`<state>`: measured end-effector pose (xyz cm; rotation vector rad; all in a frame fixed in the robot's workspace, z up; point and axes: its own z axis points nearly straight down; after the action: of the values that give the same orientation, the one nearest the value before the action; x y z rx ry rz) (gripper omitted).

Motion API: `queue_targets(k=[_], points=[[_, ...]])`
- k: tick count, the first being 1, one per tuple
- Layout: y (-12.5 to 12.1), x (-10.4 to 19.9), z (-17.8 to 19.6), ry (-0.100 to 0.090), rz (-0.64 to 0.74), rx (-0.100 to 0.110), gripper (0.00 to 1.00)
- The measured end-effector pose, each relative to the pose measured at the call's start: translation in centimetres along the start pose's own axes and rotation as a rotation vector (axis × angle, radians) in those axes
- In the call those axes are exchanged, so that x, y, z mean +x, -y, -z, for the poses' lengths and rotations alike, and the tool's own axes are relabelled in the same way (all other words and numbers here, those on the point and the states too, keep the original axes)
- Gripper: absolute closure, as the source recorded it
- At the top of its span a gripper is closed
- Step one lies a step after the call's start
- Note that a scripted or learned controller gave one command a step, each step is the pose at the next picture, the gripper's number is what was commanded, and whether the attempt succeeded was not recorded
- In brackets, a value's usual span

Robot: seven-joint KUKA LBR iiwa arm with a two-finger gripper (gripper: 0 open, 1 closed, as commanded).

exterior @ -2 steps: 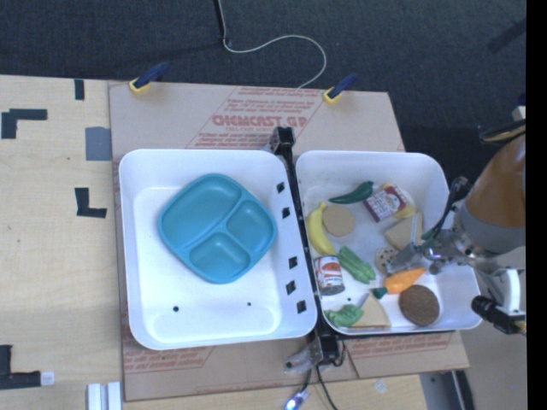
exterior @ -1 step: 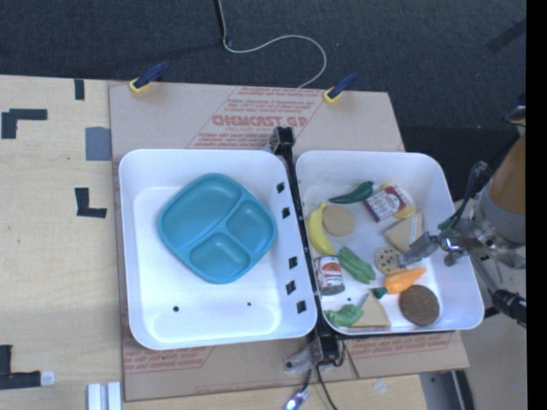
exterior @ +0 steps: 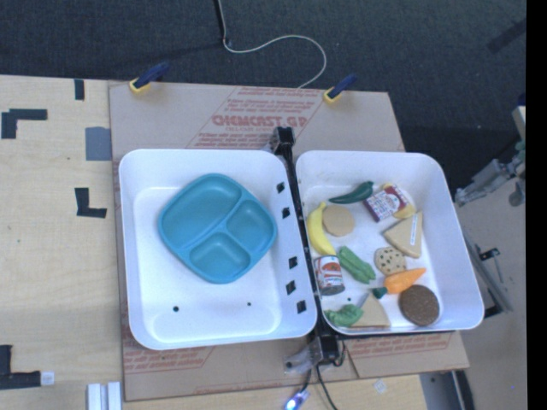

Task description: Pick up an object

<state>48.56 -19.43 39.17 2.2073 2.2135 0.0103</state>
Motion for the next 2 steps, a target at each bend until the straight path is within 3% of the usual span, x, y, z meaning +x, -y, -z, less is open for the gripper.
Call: queue_targets(k=[1, 2], points=[[-0.16, 4.17, 15.26, -0.001, 0.002, -0.002, 0.0], [-0.2, 4.03, 15.3, -0.003, -0.002, 0.016, 1.0]])
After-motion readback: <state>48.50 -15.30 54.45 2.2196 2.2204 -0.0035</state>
